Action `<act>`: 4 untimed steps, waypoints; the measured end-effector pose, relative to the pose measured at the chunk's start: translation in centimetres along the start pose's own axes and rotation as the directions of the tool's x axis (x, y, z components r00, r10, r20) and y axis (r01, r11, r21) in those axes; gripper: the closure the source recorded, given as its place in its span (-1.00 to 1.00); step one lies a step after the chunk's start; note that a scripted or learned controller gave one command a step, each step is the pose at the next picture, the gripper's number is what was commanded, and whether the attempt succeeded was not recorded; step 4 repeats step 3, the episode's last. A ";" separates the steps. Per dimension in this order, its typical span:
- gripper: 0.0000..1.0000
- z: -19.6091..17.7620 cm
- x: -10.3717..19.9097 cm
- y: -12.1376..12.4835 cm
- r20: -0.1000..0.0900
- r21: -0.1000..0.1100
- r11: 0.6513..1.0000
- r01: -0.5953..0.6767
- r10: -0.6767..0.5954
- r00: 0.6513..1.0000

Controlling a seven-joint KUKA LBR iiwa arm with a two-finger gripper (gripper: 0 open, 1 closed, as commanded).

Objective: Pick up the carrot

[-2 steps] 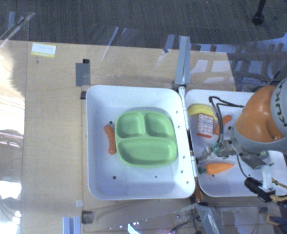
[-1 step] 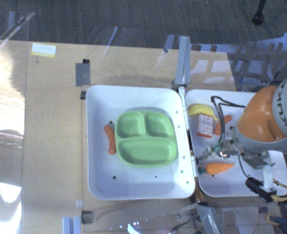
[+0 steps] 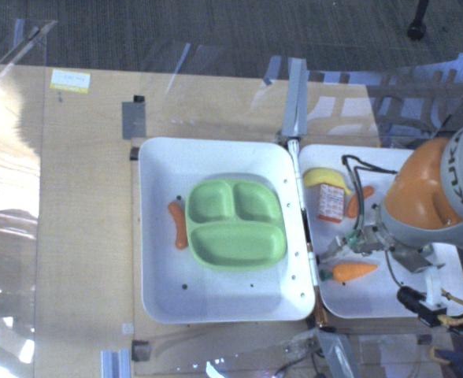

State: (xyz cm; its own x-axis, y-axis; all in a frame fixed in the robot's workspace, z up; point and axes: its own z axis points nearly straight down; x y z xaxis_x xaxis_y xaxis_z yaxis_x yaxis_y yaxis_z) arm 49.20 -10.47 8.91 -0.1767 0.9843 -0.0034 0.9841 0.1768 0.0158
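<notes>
I see the carrot [image 3: 354, 272] lying just below the jaws [image 3: 356, 241], long axis left-right in the right bin [image 3: 373, 309]; jaw state indeterminate.

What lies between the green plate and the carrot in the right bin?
In the camera view, between the green plate and the carrot lie bare floor of the left bin and the two bins' meeting rims.
</notes>
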 end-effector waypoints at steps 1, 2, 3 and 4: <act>-1.00 0.0 -1.0 0.9 -0.001 0.003 1.000 -0.006 0.006 1.000; -1.00 0.0 0.4 0.1 0.003 -0.001 0.865 -0.501 0.501 0.865; -1.00 0.0 1.4 0.2 0.005 -0.002 0.866 -0.499 0.499 0.866; -1.00 0.0 1.4 0.2 0.005 -0.002 0.866 -0.499 0.499 0.866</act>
